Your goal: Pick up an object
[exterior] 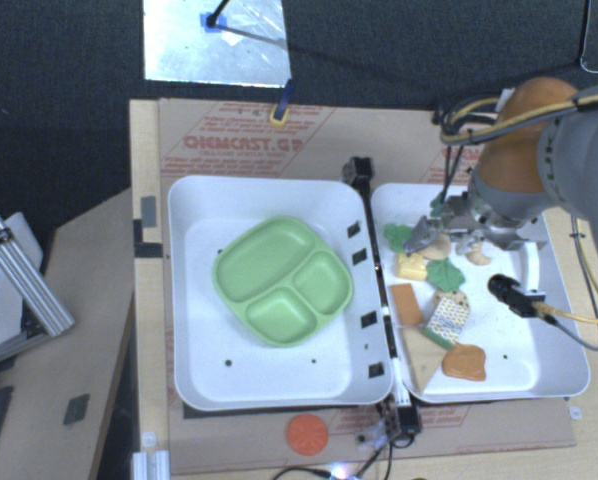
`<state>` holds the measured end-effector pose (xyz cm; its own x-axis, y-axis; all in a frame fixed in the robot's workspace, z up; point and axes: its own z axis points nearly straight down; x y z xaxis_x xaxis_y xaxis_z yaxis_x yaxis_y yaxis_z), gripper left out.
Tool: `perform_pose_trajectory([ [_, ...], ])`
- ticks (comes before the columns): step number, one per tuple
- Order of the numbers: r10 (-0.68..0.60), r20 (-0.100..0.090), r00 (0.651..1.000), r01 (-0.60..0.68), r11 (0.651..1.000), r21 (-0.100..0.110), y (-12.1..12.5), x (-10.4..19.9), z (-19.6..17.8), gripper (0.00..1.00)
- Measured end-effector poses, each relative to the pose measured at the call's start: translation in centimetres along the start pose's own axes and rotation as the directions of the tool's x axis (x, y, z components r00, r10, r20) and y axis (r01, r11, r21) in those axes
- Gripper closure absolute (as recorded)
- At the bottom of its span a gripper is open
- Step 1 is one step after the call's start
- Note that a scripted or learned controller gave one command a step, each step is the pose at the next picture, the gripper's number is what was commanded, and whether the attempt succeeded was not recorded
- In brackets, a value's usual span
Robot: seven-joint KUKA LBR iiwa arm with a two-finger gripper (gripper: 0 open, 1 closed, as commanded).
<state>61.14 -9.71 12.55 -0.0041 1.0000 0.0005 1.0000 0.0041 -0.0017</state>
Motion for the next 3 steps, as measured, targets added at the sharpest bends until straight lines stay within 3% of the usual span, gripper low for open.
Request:
perform_pose_trajectory([
  [1,0.002,0.001,1.0,-0.002,1.0,-0.001,0.0,0.0,4.3,0.0],
  [2,0.002,0.002,1.0,-0.002,1.0,-0.01,0.3,0.0,2.8,1.0],
  [3,-0.001,0.001,1.0,0.001,1.0,-0.007,0.4,1.0,-2.8,1.0],
])
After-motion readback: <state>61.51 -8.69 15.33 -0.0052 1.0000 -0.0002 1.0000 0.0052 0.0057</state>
